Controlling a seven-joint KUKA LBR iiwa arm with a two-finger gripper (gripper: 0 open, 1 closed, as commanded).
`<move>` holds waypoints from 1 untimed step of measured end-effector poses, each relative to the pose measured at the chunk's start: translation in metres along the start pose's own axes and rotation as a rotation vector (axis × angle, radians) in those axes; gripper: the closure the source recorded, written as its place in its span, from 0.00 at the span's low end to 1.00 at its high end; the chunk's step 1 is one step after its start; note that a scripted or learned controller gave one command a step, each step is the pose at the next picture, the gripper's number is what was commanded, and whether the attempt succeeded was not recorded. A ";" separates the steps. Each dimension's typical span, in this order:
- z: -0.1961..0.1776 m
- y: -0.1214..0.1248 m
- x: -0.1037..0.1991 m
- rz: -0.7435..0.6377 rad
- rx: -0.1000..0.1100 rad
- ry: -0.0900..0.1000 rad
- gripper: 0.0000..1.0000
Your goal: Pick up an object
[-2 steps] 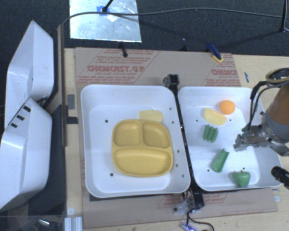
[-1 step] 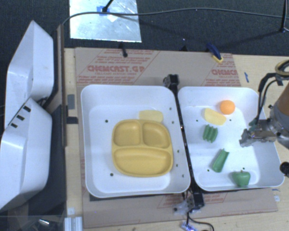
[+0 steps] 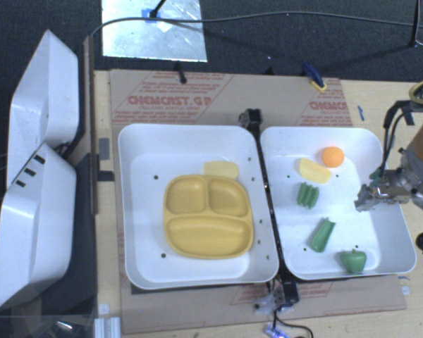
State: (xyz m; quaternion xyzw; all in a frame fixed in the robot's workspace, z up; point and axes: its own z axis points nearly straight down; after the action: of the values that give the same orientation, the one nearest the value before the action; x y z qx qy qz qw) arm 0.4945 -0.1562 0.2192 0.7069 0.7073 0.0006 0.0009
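Observation:
The right bin (image 3: 338, 266) holds an orange ball (image 3: 332, 156), a pale yellow piece (image 3: 314, 170), a ridged green piece (image 3: 307, 195), a long green piece (image 3: 322, 234) and a green pepper-like piece (image 3: 352, 260). My gripper (image 3: 371, 196) hangs over the right bin's right side, well right of the ridged green piece and above the pepper-like piece. Nothing shows between its tips.
The left bin (image 3: 148, 259) holds a yellow divided plate (image 3: 208, 215) and a pale yellow block (image 3: 221, 169) just behind it. A black clamp (image 3: 251, 117) sits where the bins meet at the back. Cables run across the dark floor behind the bench.

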 end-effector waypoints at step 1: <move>0.009 0.002 0.050 -0.004 0.002 0.001 1.00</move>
State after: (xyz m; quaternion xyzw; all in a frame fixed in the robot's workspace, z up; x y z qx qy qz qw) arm 0.4969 -0.1064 0.2104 0.7056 0.7086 0.0005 -0.0002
